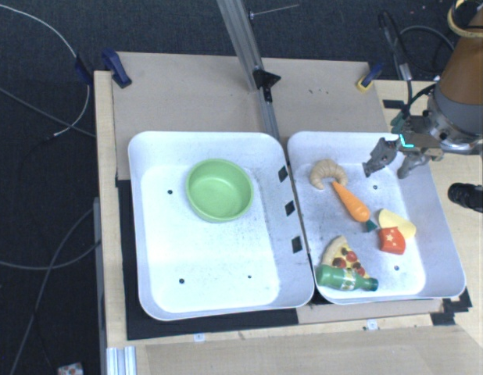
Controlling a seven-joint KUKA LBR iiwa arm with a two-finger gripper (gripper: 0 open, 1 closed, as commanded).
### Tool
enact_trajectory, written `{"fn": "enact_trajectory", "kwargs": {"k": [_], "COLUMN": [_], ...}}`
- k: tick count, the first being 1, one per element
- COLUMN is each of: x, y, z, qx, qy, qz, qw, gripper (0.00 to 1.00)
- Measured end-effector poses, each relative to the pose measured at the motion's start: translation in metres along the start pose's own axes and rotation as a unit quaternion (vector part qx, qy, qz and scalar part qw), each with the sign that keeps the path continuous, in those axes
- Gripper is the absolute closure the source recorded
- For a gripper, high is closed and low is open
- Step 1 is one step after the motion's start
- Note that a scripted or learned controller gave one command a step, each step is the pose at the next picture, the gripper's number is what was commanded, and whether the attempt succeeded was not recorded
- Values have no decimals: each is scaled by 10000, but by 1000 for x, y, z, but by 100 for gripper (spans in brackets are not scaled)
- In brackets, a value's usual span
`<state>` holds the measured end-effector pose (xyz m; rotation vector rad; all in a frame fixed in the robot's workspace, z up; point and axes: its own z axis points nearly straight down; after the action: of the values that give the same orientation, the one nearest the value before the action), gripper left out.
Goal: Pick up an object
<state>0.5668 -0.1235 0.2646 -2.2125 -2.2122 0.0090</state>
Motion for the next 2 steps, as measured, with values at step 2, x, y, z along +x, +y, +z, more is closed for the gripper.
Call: {"fn": "enact_trajectory", "kwargs": {"k": [2], "x": [-3], "y": [-1], "z": [60], "qx": [7], "qy": [2], "qz": [6], "qw": [10000], "gripper": [0]}}
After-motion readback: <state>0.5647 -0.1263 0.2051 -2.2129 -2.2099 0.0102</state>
